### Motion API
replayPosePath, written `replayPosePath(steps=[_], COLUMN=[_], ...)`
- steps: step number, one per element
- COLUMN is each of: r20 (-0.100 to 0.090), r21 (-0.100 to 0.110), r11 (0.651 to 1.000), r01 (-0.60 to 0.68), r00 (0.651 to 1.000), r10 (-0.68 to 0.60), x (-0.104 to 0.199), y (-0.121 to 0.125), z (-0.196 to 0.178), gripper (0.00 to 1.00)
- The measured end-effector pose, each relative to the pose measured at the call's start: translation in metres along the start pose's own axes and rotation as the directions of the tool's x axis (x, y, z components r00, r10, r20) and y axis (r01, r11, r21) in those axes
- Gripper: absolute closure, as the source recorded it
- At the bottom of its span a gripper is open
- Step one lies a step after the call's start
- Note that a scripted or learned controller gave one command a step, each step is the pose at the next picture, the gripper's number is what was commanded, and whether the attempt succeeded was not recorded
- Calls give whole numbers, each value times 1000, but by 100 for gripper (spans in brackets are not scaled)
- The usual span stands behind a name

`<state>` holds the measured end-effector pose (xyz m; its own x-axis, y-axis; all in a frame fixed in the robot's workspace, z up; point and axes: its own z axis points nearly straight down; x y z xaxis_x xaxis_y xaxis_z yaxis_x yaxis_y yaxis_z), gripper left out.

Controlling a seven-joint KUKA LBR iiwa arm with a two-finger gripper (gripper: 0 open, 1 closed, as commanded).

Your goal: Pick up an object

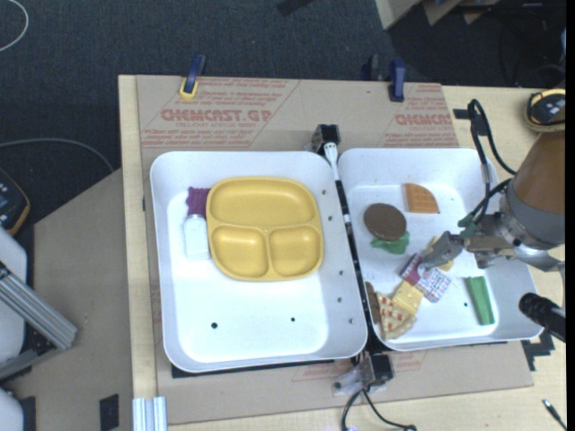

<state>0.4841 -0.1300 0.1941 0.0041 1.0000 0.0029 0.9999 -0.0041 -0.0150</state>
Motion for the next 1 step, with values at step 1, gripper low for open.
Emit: replayPosePath(steps=[1], r20=[3], r21=[-14], r11=[1000], r01=[4], r00=[1000], r10=[-4], x=[0], y=[3], z=[-7], gripper=[0])
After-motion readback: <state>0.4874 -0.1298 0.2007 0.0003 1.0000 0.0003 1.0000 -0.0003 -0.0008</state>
